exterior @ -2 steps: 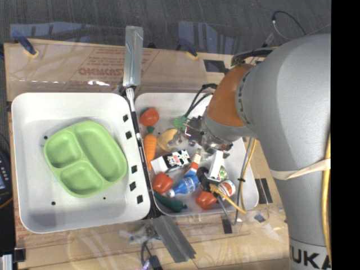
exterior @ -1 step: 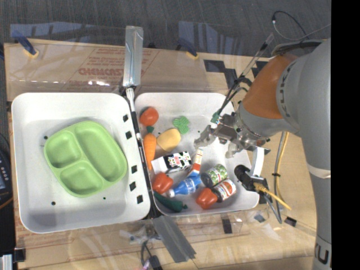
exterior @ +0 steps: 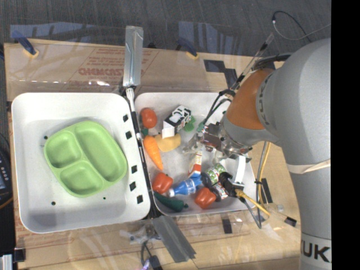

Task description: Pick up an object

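A green tray (exterior: pixel 84 158) fills the left bin (exterior: pixel 22 151). In the right bin (exterior: pixel 169 98), a carrot (exterior: pixel 153 152) lies along the left wall, tip toward the near edge. The gripper (exterior: pixel 203 142) hangs mid-bin; its grip can't be made out.

A dark grey ribbed carpet floor (exterior: pixel 169 4) fills the top. Below it stands a pale wooden bench (exterior: pixel 281 207), partly covered by a clear plastic sheet with red lettering (exterior: pixel 101 66); light glares on it.

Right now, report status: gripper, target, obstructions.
Gripper low in right bin, nothing visibly held. Carrot and tomato lie loose. Toys crowd the bin.
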`<state>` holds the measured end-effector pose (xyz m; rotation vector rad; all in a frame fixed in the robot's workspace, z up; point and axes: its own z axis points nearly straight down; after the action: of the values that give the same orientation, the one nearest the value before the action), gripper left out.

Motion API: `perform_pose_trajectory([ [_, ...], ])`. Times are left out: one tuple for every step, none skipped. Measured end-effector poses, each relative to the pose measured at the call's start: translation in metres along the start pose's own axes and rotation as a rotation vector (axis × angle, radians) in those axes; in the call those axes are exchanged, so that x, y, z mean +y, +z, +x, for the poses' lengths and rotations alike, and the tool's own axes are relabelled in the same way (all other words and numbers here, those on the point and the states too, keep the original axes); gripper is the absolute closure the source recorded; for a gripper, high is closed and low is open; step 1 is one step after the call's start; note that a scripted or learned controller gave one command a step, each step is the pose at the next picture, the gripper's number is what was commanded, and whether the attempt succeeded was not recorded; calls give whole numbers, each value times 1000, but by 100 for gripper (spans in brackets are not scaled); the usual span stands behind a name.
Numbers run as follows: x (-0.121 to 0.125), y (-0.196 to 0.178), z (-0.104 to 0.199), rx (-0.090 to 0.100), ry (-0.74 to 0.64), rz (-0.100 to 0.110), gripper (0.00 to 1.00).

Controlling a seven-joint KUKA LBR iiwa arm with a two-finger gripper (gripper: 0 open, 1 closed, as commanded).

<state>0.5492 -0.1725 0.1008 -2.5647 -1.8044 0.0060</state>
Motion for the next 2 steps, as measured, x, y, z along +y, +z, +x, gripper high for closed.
perform_pose_trajectory([
  [5, -75, 4, 0, 69, -1, 0],
  [3, 11, 12, 0, 79, -1, 0],
])
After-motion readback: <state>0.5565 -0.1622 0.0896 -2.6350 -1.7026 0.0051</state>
